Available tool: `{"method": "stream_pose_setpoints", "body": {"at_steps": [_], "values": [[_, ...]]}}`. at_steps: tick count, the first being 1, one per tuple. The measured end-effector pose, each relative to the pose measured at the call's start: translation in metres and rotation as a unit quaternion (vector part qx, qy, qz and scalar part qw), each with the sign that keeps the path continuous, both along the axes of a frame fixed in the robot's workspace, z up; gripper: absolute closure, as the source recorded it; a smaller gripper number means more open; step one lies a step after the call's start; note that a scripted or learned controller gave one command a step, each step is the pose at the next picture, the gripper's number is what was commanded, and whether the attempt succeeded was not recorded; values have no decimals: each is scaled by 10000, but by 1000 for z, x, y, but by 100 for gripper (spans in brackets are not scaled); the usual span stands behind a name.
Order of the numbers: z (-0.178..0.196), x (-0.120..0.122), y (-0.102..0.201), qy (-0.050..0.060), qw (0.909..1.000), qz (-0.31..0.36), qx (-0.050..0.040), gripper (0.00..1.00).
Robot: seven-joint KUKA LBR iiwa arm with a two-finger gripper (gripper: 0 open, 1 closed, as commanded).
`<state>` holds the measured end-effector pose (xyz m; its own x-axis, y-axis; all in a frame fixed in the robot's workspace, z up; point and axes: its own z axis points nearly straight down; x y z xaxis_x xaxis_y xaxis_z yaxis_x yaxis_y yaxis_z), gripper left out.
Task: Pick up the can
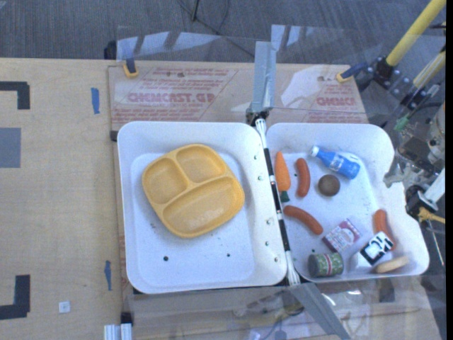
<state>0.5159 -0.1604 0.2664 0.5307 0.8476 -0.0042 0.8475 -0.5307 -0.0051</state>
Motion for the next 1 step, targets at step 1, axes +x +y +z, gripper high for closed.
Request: {"method": "stream_pose_setpoints", "body": {"at_steps": [1], "values": [[-82,-36,31,28,9710,-2392,0,100]]}}
